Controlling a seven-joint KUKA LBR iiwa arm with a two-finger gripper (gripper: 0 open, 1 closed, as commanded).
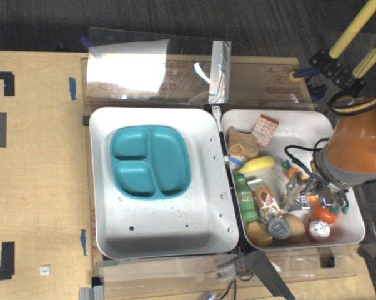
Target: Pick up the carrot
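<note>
The carrot [293,174] looks like a small orange piece with a green tip, lying in the middle of the right bin [300,122] among other toy foods. My gripper [310,196] is lowered into that bin just right of and below the carrot, close against it. The grey wrist and its orange band [360,146] hang over the bin's right side and hide what lies beneath. Whether the carrot is touched by the gripper is unclear.
Around the gripper lie a red tomato [326,215], a white ball [319,230], a banana [257,165], a green bottle [244,198], a grey-capped can [278,228] and a small box [265,130]. The left bin [169,230] holds a teal divided plate [150,161].
</note>
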